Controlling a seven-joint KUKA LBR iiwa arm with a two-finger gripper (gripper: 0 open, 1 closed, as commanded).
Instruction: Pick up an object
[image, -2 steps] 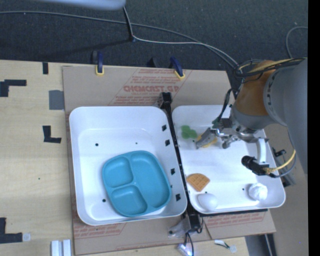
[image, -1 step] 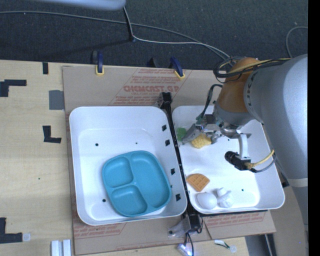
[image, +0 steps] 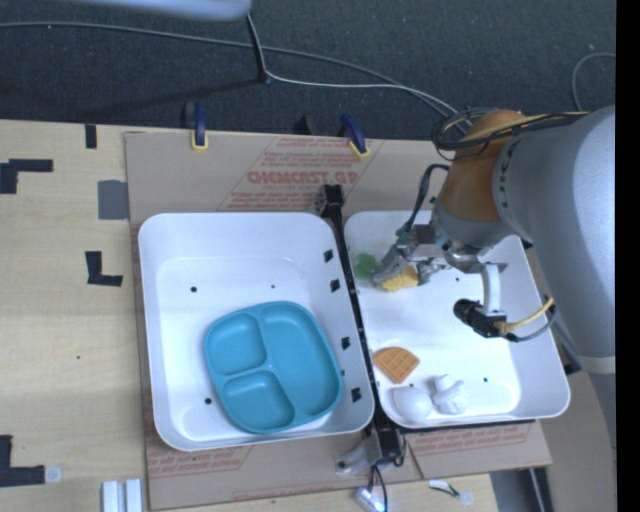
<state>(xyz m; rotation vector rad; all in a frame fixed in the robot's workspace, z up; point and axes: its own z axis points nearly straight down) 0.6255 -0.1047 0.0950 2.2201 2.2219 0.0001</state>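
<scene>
In the right bin (image: 520, 400), near its far left corner, a yellow object (image: 398, 284) lies beside a small green object (image: 366, 265). My gripper (image: 408, 264) hangs low directly over the yellow object, touching or nearly touching its top. The grey arm with the orange band (image: 475, 180) reaches in from the right. Closer to the front of that bin lie a tan waffle-like square (image: 396, 364) and a white lumpy object (image: 438, 396).
The left bin (image: 170, 250) holds a blue divided plate (image: 272, 367). A black divider (image: 350, 300) runs between the two bins. Both bins rest on a cardboard sheet (image: 270, 170) held by clamps at the back. A black cable end (image: 480, 318) hangs off the arm over the right bin.
</scene>
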